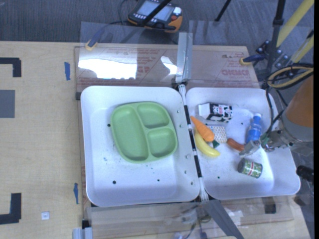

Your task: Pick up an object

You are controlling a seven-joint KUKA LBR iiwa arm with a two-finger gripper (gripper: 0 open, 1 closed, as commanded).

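Observation:
The right bin (284,180) holds several small items. A black-and-white carton (216,111) lies at its back, with an orange carrot (203,128) and a yellow banana (206,147) on the left side. A blue bottle (254,127) stands right of centre, and a small red-orange piece (235,144) lies just below it. A green-labelled can (249,169) lies on its side toward the front. My gripper (253,147) reaches in from the right, low over the bin, between the blue bottle and the can and beside the red-orange piece. I see nothing held in it.
The left bin (99,183) carries a green divided plate (143,131). A raised divider (192,143) separates the two bins. A white pouch (238,117) lies behind the bottle. Cables and tripod legs crowd the right edge, and a handheld controller (153,11) lies behind the bench.

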